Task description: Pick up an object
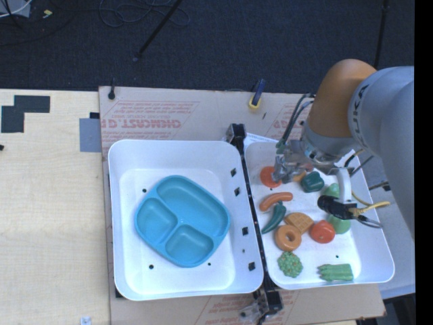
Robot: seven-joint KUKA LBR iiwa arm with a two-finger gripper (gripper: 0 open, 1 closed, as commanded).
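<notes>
The right bin (379, 266) holds several toy foods. My gripper (289, 168) is low over the bin's far left part. It sits right beside a red tomato-like piece (270, 177), touching or just above its right side. A dark green pepper (312, 181) lies just right of the gripper. Nearer the camera lie an orange sausage (276, 199), a dark green chili (274, 217), a brown bread piece (298, 221), a ringed donut (289, 238) and a second red tomato (323, 232). Nothing visibly hangs from the gripper.
The left bin (128, 161) holds a blue divided plate (181, 220). A green broccoli (291, 264) and a pale green vegetable (336, 272) lie near the right bin's front. A black divider (247, 202) separates the bins. The arm covers the right bin's far right corner.
</notes>
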